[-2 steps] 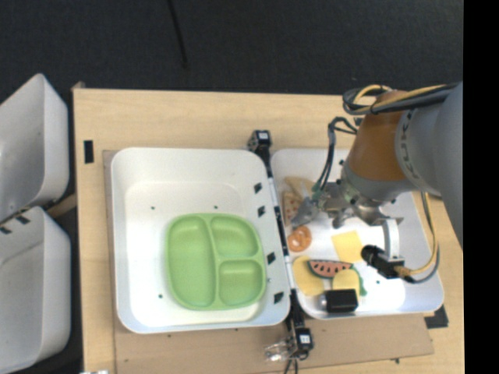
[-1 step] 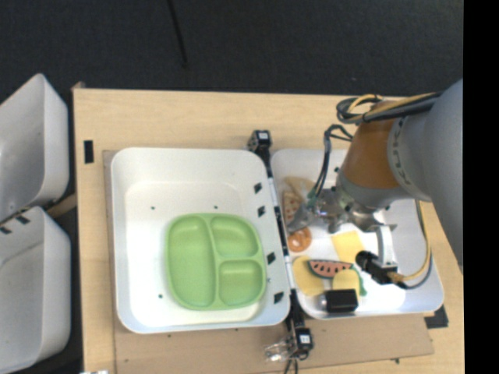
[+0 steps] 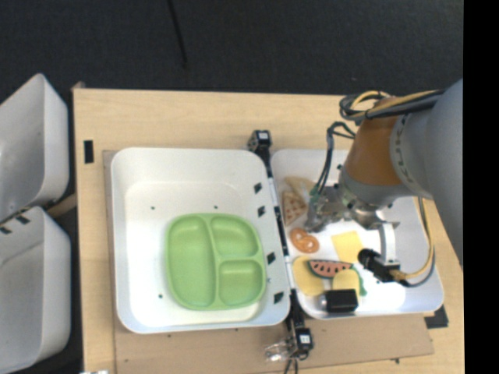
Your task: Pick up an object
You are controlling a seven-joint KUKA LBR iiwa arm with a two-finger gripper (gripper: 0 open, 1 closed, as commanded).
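The tool [image 3: 318,215] hangs low inside the right bin [image 3: 405,296], just above the round orange slice [image 3: 306,241] in the view and slightly to its right. From this slant I cannot tell whether the tool is spread or pressed together, nor whether it touches anything. The grey arm [image 3: 437,142], with its orange band, reaches in from the view's right, well above the orange slice in the view.

The things to pick all lie on the floor of that bin, grouped around the orange slice:

- A pizza slice [image 3: 294,197] lies above the orange slice in the view, along the bin's wall and just beside the tool.
- A yellow square [image 3: 347,245] lies to the view's right of the orange slice, near it but apart.
- A watermelon slice [image 3: 330,269] lies below and to the right of the orange slice, resting partly on a yellow piece [image 3: 310,283].
- A black block [image 3: 341,301] lies farther below, by the bin's near rim.

To the view's left of the orange slice, past the walls where the 2 bins meet, a green plate [image 3: 214,259] with 3 compartments lies flat in the left bin [image 3: 140,201]. Both bins stand on the desk [image 3: 195,119].
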